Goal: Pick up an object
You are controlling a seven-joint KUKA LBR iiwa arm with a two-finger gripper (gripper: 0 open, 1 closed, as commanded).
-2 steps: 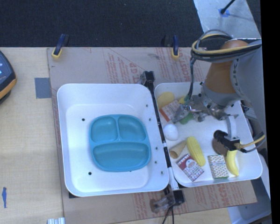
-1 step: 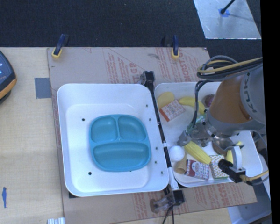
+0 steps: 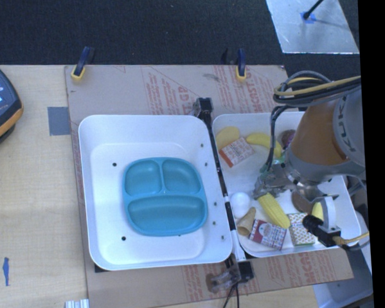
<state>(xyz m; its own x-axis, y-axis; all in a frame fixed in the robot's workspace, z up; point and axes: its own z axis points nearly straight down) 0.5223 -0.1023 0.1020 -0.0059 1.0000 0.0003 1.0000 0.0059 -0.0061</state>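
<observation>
Where the bench (image 3: pixel 34 210) carries a cardboard sheet (image 3: pixel 176 86), two white bins sit side by side on it, and the right bin (image 3: pixel 349 193) is the landmark here. The left bin (image 3: pixel 98 187) touches its left wall and holds a blue divided plate (image 3: pixel 164 197) lying flat. The arm (image 3: pixel 323 137), grey with an orange band, hangs over the right bin's middle and right part and hides much of the floor there. The gripper (image 3: pixel 271 183) points down near the bin's centre, just above the upper end of a corn cob (image 3: pixel 273 209); whether its fingers are apart or together cannot be told, and nothing is seen held between them. The corn cob lies on a slant in the lower middle of the bin. Toward the bin's upper left lie a yellow piece (image 3: pixel 227 137) and a red and white packet (image 3: pixel 236 152), with a banana (image 3: pixel 259 139) beside them. A white egg (image 3: pixel 239 200) rests at the left wall, a tan cone (image 3: pixel 246 221) below it, and a small red box (image 3: pixel 269 235) near the bottom wall. All these crowd close around the cob.
</observation>
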